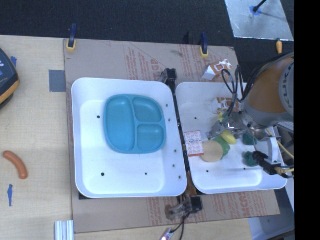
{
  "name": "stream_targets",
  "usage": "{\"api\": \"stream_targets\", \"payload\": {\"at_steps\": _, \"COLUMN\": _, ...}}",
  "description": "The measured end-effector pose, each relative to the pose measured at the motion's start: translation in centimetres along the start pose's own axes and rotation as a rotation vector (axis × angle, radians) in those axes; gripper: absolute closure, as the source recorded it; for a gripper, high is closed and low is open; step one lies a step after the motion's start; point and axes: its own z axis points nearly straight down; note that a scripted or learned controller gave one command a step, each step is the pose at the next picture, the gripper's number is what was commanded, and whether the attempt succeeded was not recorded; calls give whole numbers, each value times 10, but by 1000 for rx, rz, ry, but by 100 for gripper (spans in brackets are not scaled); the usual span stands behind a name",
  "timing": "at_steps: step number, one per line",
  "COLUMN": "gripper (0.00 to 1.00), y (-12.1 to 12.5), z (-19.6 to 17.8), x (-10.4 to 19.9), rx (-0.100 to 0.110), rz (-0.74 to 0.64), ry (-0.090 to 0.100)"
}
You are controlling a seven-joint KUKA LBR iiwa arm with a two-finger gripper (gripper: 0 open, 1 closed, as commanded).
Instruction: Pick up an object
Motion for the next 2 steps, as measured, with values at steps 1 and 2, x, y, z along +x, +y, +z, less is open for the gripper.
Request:
{"api": "stream_targets", "payload": {"at_steps": 1, "gripper": 100, "y": 0, "z": -10, "x": -1, "rx": 1, "rz": -3, "ry": -2}}
{"api": "stream_targets", "payload": {"at_steps": 2, "gripper": 100, "y": 59, "z": -102, "x": 93, "rx": -3, "rz": -1, "ry": 2}}
